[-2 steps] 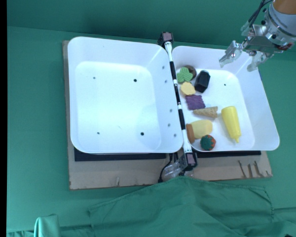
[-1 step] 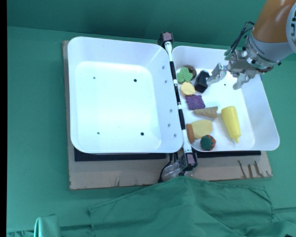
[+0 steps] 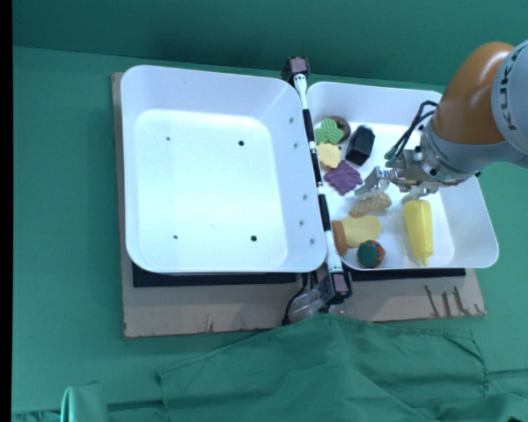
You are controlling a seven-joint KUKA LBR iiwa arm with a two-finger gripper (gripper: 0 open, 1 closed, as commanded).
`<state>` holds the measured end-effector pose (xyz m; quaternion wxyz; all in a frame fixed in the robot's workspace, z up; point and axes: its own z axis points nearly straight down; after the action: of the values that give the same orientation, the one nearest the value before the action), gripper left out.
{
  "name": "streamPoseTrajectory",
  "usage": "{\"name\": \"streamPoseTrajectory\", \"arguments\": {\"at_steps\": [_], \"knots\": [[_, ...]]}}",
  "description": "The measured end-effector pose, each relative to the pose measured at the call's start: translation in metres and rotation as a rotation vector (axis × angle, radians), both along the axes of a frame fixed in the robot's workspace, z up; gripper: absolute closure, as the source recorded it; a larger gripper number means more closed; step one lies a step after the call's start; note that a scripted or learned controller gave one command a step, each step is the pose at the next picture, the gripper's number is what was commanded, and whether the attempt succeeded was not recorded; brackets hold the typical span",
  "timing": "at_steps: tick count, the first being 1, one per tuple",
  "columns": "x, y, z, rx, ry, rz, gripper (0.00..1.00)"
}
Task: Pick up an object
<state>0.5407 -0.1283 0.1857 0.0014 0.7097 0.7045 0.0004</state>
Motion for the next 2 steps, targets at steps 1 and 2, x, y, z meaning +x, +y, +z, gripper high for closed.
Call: {"name": "streamPoseTrajectory", "arguments": {"at_steps": [1, 2], "knots": [[-0.016, 0.000, 0.001, -0.007, -0.033, 0.007, 0.00], [-0.015, -0.002, 0.014, -0.010, -0.037, 0.004, 1.00]]}}
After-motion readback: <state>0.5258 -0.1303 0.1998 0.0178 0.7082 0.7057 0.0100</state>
